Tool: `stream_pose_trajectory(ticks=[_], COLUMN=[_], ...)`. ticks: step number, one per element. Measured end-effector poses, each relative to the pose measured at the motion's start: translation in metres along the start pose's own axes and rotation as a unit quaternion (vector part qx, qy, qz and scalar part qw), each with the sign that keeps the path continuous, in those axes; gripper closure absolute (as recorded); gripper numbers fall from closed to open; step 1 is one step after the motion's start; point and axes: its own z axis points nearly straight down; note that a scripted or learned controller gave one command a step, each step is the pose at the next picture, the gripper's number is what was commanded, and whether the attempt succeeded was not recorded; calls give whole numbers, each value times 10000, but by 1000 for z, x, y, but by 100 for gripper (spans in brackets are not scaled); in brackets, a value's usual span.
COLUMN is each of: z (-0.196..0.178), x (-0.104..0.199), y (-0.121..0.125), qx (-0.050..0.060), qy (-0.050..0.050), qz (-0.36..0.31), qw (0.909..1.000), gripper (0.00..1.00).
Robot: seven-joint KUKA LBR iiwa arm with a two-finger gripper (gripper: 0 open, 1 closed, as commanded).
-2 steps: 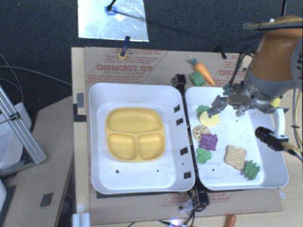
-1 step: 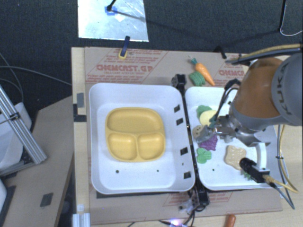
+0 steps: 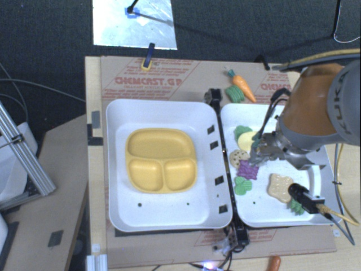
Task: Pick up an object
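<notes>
Two white bins (image 3: 169,109); end effector (image 3: 256,151) over purple toy (image 3: 247,169), R bin.

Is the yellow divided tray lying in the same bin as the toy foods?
No, the yellow divided tray lies in the left bin, while the toy foods lie in the right bin, under the gripper.

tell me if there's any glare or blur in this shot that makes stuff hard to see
In the camera view, the shiny sheet on the dark floor glares white; the white bins are bright but not blown out; the yellow tray is sharp; the claw and the purple toy under it look soft and shadowed.
</notes>
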Motion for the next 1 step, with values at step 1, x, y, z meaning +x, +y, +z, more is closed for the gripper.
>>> stream_pose_trajectory(ticks=[1], z=[-67], x=[-15], y=[-24], qx=[-12], qy=[-4], qz=[14], qw=[10000], gripper=[100])
